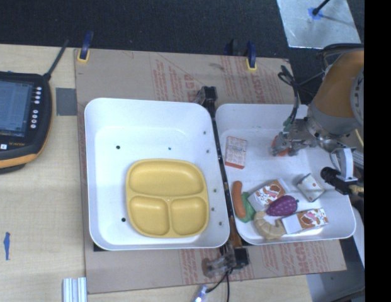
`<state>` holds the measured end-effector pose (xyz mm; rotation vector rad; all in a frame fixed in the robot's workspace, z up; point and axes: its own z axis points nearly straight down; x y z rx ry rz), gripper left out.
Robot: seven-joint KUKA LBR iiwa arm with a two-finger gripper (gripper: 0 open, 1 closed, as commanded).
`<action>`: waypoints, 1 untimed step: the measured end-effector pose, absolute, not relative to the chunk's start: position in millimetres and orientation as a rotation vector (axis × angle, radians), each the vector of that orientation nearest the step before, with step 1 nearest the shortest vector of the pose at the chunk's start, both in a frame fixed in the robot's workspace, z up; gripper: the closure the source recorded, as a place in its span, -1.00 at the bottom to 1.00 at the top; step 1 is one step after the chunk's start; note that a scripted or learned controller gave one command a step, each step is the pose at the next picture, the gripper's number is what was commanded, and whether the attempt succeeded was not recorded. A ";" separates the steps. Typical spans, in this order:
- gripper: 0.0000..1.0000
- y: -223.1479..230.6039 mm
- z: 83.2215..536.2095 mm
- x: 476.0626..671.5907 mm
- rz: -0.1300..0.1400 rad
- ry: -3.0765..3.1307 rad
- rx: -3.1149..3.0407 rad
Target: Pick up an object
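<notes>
- Camera view: the claw (284,145) hangs low in the right bin (258,115); its finger state cannot be told.
- The carrot (237,201) lies by the divider, long axis running top to bottom.
- A yellow tray (167,197) fills the left bin (107,168).

One fixed camera looks down at a slant from above the bench (44,231), taking in both bins (101,124) side by side.

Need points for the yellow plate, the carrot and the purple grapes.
yellow plate (167,197), camera view, middle ridge where its three sections meet
carrot (238,200), camera view, middle of its orange body
purple grapes (283,206), camera view, centre of the bunch
</notes>
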<state>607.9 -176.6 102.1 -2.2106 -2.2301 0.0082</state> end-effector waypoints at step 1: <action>1.00 -112.8 199.4 609.3 0.001 -2.226 -2.215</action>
